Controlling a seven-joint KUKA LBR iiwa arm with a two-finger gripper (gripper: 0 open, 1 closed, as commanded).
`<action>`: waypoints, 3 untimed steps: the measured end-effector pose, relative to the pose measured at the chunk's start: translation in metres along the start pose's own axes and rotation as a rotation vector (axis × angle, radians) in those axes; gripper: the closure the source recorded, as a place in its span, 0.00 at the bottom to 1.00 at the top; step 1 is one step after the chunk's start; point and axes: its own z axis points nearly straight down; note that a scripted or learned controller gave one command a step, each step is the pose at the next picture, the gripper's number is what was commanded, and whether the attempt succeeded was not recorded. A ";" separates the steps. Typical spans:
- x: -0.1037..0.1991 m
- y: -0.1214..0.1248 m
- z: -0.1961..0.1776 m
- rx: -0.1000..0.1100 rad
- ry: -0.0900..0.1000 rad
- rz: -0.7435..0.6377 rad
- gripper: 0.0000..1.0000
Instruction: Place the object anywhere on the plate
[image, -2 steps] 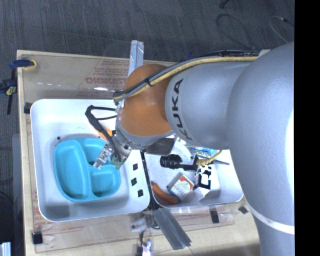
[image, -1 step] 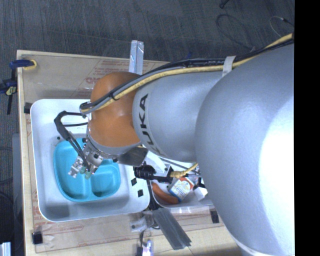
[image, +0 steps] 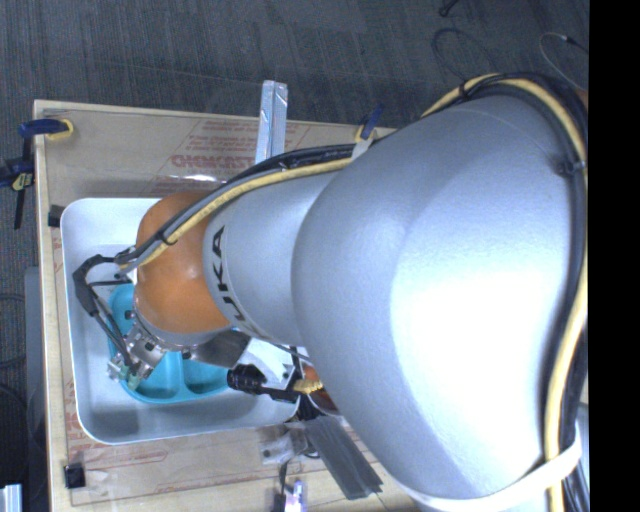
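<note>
Plate (image: 190, 380): blue, rigid, likely slick plastic, in white bin (image: 80, 300). Object hidden beneath arm (image: 420, 300); grasp point undeterminable. Gripper (image: 130, 365): state cannot be told

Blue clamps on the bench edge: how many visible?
2. One blue clamp at the bench's top-left corner, another on the top edge beside the arm. The arm covers much of the bench, so more may be hidden.

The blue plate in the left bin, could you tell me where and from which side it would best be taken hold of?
Probably by the plate's thin rim on the side toward the view's bottom-left, coming from above. That edge lies exposed against the bin floor, while the arm and its gripper cover the rest.
</note>
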 end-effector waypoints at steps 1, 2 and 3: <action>-0.055 -0.063 0.025 -0.005 -0.001 0.098 1.00; 0.014 0.016 -0.005 -0.001 -0.001 0.036 1.00; -0.054 -0.062 0.046 -0.004 -0.001 0.134 1.00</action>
